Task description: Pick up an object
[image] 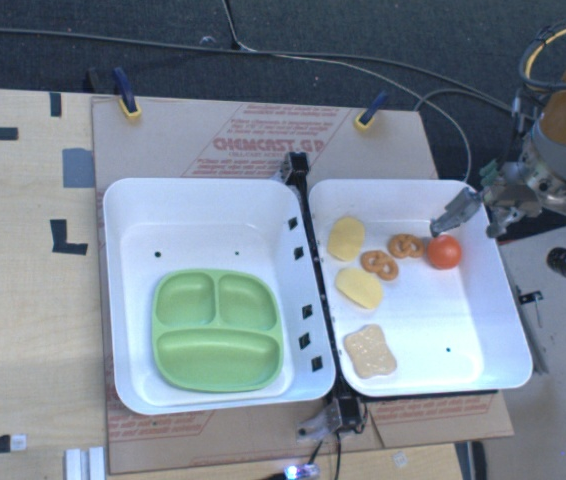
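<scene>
Toy food lies in the right bin [493, 368]: a toast slice [370, 351] nearest, then a yellow piece [359, 288], two pretzels [379, 264], a red tomato [444, 253]. Just beyond the tomato, the gripper [475, 213] hangs spread open, holding nothing. A green divided plate [217, 329] sits in the left bin [128, 268].

- The cardboard sheet [263, 143] under the two bins carries red print at its 12 o'clock edge.
- The largest line seems to read "CHEMCAST GP".
- The smaller red lines around it are too blurred to read.
</scene>
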You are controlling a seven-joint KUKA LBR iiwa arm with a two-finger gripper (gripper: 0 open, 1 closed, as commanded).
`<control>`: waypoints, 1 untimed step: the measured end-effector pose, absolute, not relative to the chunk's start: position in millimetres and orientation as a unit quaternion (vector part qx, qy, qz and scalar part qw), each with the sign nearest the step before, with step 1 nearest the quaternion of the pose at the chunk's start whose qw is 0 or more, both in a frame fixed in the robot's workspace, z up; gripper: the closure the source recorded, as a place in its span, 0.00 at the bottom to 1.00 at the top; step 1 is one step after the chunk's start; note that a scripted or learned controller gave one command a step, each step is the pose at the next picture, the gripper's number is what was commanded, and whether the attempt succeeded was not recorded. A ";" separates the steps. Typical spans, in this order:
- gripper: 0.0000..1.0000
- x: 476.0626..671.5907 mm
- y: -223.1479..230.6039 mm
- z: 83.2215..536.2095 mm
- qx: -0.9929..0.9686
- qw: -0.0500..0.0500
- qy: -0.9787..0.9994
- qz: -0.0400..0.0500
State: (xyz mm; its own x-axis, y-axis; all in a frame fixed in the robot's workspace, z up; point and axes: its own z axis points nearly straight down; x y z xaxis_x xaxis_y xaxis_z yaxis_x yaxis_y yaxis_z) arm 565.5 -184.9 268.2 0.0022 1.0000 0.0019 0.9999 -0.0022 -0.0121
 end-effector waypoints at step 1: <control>0.00 567.6 -184.4 274.6 -0.707 0.000 -0.708 0.000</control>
